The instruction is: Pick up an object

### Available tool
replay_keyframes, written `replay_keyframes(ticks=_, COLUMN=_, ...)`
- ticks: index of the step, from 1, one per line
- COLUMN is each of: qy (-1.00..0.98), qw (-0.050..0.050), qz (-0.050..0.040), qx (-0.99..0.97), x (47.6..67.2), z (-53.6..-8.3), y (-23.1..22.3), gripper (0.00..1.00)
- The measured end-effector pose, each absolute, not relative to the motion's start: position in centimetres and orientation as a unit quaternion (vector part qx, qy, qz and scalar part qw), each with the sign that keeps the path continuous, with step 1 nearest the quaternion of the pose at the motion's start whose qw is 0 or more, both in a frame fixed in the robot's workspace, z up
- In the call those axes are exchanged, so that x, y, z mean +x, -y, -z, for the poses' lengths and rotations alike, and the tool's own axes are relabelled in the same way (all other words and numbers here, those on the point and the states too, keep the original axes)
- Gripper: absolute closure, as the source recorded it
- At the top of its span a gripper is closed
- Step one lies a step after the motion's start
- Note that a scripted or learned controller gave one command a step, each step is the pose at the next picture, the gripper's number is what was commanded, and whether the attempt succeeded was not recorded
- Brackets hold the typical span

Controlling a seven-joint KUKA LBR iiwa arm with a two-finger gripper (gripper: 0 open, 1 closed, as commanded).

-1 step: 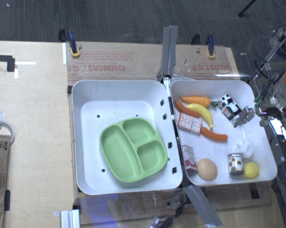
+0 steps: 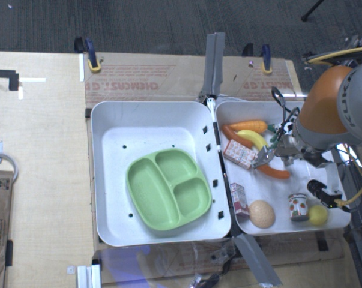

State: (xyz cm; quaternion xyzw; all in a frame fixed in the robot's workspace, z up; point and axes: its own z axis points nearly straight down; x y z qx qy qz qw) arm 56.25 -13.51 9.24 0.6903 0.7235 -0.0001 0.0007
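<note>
Directly beneath the gripper [image 2: 266, 155], whose finger state I cannot tell, lie a red chili [image 2: 275, 172], banana [image 2: 253, 138] and snack packet [image 2: 239, 153] crowded together; best descend on one item alone, avoiding neighbours.

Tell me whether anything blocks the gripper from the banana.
Nothing visible does. The gripper sits low in the right bin, right beside the banana, with the carrot behind and a small box alongside.

End effector [image 2: 266, 156] low, arm bent
</note>
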Motion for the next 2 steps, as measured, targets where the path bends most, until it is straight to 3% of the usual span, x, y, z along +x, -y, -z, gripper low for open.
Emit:
replay_keyframes(ticks=1, qy=-0.722, qw=0.000, qz=0.0008, qx=0.692, x=56.2, z=-10.0, y=13.6, gripper=1.00)
replay_keyframes(ticks=2, qy=-0.756, qw=0.000, qz=0.0006, qx=0.654, x=58.0, z=-19.1, y=6.4, gripper=1.00)
